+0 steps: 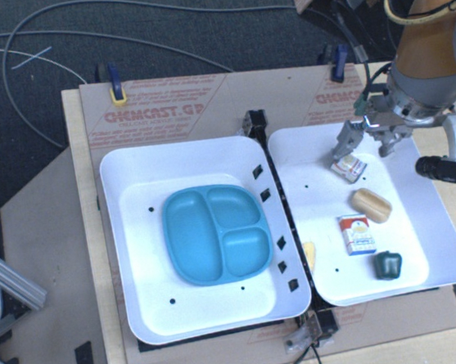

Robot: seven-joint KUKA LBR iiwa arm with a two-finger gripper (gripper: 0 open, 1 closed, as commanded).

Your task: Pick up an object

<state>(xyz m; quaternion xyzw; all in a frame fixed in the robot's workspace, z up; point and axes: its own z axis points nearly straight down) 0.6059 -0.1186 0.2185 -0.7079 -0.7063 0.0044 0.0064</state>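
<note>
Gripper point(365, 142) low over right bin point(311, 154), fingers spread, nothing held. Small white packet point(348, 169) just beside left finger: risk finger pushes packet aside, closes empty.

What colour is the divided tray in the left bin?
Light blue; the tray shows clearly in the camera view.

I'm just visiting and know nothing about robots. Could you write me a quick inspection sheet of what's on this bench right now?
Surface: two white bins, left bin and right bin, on a cardboard sheet.
Job's things: small packet, bread roll, red-and-white box, dark green pepper, yellow piece in the right bin.
Clutter: blue divided plate in the left bin.
Grippers: gripper above the packet.
Cables: grey cable on the floor.
Surroundings: dark carpet, clamps.
</note>
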